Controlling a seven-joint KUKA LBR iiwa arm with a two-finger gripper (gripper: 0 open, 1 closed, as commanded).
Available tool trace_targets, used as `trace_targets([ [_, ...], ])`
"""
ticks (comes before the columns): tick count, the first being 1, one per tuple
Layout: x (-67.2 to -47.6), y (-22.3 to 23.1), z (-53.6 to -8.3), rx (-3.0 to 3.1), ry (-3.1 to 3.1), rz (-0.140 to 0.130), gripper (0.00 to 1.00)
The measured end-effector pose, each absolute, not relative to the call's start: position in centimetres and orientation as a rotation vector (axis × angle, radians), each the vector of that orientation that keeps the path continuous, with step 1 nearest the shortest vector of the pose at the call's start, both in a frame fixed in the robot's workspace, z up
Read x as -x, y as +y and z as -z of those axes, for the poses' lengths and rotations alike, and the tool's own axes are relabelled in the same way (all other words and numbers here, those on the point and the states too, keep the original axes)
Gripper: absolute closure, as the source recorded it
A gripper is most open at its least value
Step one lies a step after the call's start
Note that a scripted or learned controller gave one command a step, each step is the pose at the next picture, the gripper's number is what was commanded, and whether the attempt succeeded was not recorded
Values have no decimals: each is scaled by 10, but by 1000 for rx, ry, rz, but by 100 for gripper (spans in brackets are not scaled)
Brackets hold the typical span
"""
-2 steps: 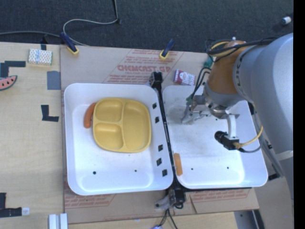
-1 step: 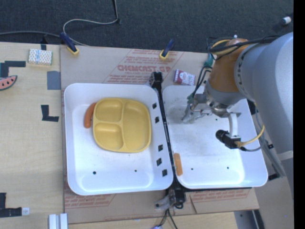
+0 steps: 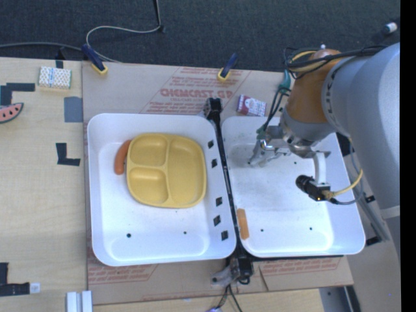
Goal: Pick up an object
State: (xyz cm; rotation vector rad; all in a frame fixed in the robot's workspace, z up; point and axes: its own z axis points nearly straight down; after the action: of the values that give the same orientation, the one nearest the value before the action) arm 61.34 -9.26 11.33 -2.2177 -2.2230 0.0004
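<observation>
My gripper (image 3: 262, 156) hangs low over the upper left part of the right bin (image 3: 338, 239), on the grey arm with its orange band (image 3: 312, 96). Nothing shows in its grasp. A small orange stick (image 3: 242, 223) lies against the right bin's lower left wall, well below the gripper. In the left bin (image 3: 110, 239) a yellow divided plate (image 3: 166, 169) lies flat. An orange sausage-shaped piece (image 3: 119, 158) rests against the plate's left edge.
A small red and white packet (image 3: 250, 105) lies on the cardboard behind the right bin. Two yellow and blue clamps (image 3: 94, 58) (image 3: 227, 67) grip the cardboard's far edge. A black divider (image 3: 220, 168) runs between the bins. The arm's cable (image 3: 325, 192) loops over the right bin.
</observation>
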Motion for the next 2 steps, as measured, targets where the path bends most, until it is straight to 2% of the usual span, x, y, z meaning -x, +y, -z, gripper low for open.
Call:
trace_targets([
  [1,-613,-93,-113,2218,-2223,-1,0],
  [2,-667,-95,-85,2220,-2225,3,0],
])
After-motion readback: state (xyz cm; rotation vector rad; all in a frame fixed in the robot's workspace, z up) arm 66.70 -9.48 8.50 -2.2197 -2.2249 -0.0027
